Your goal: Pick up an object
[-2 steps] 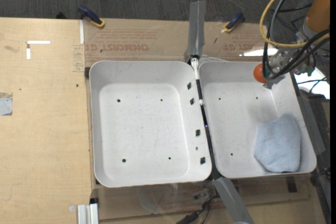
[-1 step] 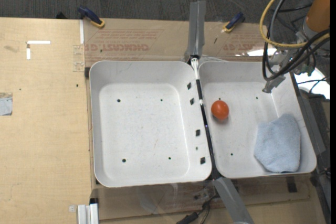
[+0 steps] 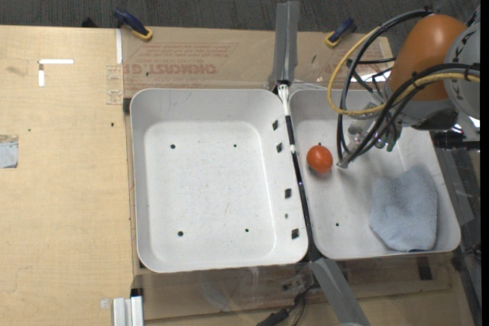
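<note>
A small red-orange ball [image 3: 319, 159] lies in the right bin [image 3: 321, 229], near its left wall. A light blue cloth [image 3: 405, 208] is crumpled at that bin's front right. My gripper [image 3: 345, 157] hangs low over the right bin, just to the right of the ball, close to it or touching it. Cables and the wrist cover much of the gripper. Nothing shows between its fingers.
The left bin [image 3: 153, 187] stands beside the right one, parted by a ridge with black clips [image 3: 290, 164]. The arm with its orange band [image 3: 428, 50] and looping cables [image 3: 359, 80] crosses the right bin's back right. Bare wooden bench [image 3: 61, 164] lies to the left.
</note>
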`<state>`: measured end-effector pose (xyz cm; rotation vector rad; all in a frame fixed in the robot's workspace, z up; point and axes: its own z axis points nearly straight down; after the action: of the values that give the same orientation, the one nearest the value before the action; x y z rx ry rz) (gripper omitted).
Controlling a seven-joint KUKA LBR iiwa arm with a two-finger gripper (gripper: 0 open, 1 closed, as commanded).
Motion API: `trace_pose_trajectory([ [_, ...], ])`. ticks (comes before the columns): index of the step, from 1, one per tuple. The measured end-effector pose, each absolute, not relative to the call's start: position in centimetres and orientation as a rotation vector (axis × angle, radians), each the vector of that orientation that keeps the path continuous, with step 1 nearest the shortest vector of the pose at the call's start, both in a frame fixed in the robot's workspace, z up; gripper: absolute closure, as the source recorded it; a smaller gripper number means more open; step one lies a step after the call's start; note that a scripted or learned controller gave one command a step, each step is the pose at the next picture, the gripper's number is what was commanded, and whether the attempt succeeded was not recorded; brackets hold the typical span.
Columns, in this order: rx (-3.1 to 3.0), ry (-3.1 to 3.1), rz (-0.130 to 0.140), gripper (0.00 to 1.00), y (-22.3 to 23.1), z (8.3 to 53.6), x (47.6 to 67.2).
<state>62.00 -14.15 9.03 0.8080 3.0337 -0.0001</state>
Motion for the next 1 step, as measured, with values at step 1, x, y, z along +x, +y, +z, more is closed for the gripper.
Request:
trace_pose_trajectory([
  [1,1.296,2.860,-0.003,0.00,-9.94,9.00,62.63],
])
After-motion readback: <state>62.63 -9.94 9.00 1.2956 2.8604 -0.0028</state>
